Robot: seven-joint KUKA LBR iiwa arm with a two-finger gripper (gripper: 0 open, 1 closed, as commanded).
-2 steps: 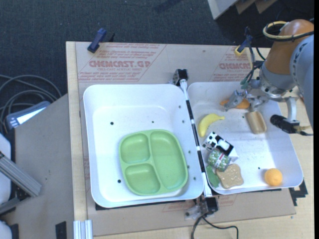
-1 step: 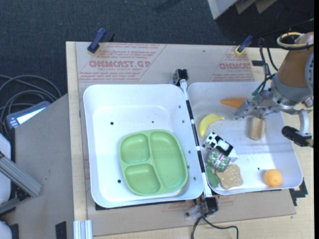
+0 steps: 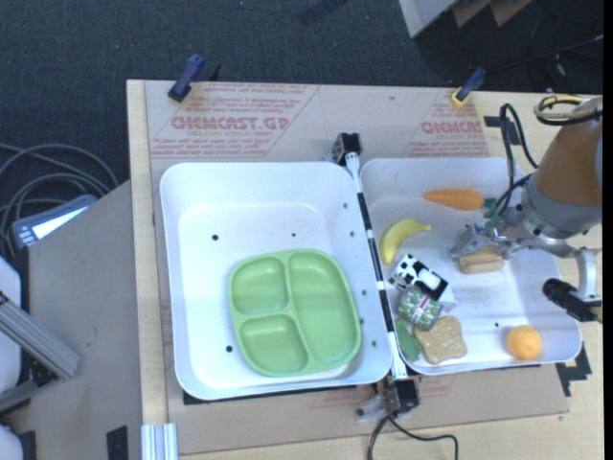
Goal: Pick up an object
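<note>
Over the right-hand bin [image 3: 546, 348], we are lowering our gripper [image 3: 479, 244] onto a tan block [image 3: 481, 263] directly beneath it; whether anything is grasped, we cannot tell. We are judging a centred, vertical descent best, avoiding the carrot [image 3: 456, 198] just behind.

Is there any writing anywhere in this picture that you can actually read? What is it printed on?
"CHEMCAST GP": red print on the brown sheet under the bins, left of centre; the last letters are only fairly clear.
The same red print at the sheet's upper right: partly covered, letters blurred.
Smaller red lines beneath both prints: too small to read.
Green and white packet in the right bin: has markings, too blurred to read.
</note>
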